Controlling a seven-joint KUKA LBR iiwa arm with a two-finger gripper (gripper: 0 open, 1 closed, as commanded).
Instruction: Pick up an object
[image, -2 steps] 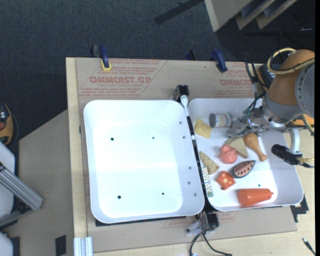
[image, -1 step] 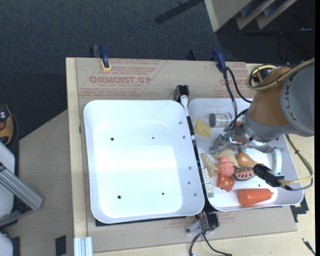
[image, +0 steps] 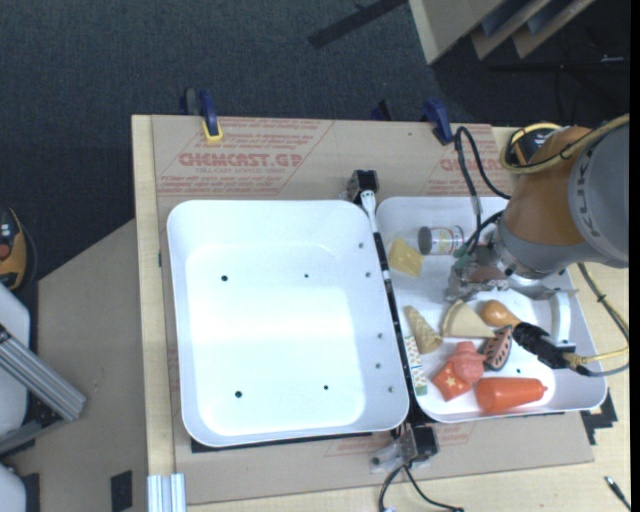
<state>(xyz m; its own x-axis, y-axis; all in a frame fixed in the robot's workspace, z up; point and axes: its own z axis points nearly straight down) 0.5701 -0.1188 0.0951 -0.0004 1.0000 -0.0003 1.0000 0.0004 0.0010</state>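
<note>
From my remote station I record the bench (image: 250, 150) first, then the left bin (image: 200, 300), a broad white tray, and beside it the right bin (image: 400, 215), where all the items lie. The arm (image: 560, 200) reaches in over the right bin, and its gripper (image: 470, 285) hangs low above the middle of the clutter. I cannot tell how the claw is set, nor whether it touches anything. Candidates for pickup, by size: an orange carrot-like piece (image: 512, 393) at the near edge, a red piece (image: 457, 370) beside it, a yellow wedge (image: 405, 258), a small jar (image: 440, 240) near the far wall. I judge nothing lifted yet; grasp and raise remain
</note>
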